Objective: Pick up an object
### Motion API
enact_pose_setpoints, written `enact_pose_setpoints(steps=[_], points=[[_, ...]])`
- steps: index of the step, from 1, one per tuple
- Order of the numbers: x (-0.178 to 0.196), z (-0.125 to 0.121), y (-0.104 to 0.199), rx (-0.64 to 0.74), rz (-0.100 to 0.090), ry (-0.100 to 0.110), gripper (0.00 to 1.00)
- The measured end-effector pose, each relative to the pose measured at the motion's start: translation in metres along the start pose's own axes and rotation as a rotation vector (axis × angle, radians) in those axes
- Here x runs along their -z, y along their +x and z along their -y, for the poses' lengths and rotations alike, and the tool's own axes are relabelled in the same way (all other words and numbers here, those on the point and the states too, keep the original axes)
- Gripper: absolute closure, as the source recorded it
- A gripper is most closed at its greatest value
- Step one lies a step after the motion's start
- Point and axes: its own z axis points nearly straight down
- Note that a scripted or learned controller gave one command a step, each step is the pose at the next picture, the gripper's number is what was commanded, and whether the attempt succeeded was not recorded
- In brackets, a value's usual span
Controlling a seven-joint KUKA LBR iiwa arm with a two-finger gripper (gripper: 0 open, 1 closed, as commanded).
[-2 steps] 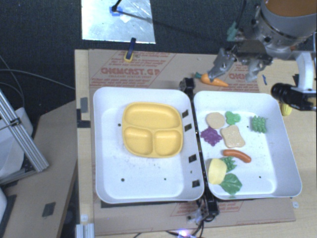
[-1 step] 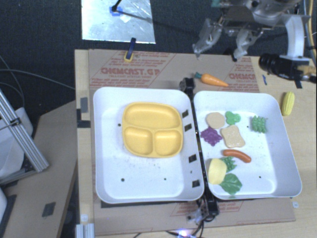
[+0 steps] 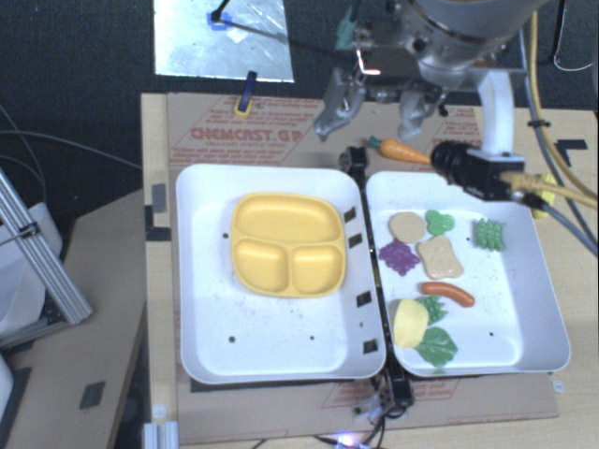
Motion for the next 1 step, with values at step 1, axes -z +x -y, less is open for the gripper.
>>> enact_pose_setpoints(steps=[1], points=[[-0.0002, 0.0166, 0.0542, -0.001, 0.000, 0.000, 0.00]])
